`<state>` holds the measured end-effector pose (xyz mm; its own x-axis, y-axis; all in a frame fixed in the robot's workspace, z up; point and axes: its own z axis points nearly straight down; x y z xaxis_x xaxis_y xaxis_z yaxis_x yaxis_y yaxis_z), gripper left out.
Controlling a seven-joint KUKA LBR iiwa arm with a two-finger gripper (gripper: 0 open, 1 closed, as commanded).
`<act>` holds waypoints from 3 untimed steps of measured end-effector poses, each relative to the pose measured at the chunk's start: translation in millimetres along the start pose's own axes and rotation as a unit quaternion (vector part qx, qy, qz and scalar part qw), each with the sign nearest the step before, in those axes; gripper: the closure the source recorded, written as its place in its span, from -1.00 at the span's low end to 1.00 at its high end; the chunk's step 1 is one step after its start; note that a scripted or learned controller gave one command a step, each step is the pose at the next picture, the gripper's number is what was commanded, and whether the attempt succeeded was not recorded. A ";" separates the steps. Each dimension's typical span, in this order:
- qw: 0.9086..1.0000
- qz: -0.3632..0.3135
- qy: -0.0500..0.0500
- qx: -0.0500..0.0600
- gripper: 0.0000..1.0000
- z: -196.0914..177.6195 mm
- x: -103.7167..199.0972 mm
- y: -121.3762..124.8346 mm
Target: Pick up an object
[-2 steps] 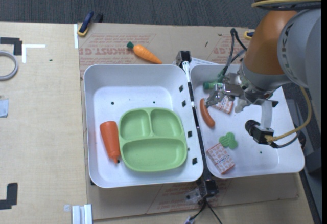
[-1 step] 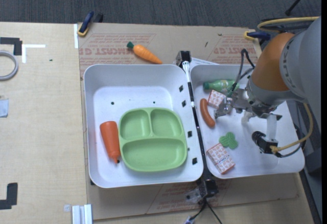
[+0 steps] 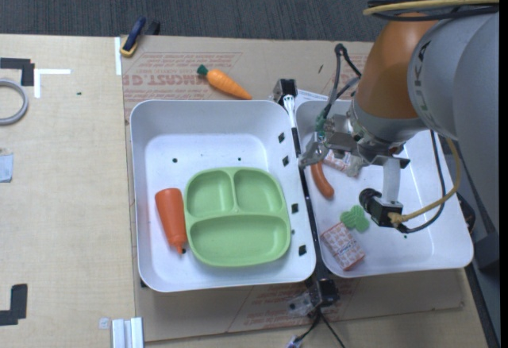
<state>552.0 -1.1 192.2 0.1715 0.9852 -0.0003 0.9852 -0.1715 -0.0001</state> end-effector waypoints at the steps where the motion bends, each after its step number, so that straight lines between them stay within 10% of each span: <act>1: 0.991 -0.131 0.000 0.000 -1.00 0.0 1.5 -1.4; 2: 0.961 -0.276 0.000 -0.001 -1.00 -0.1 -28.3 14.9; 3: 0.961 -0.276 0.000 -0.001 -1.00 -0.1 -28.3 14.9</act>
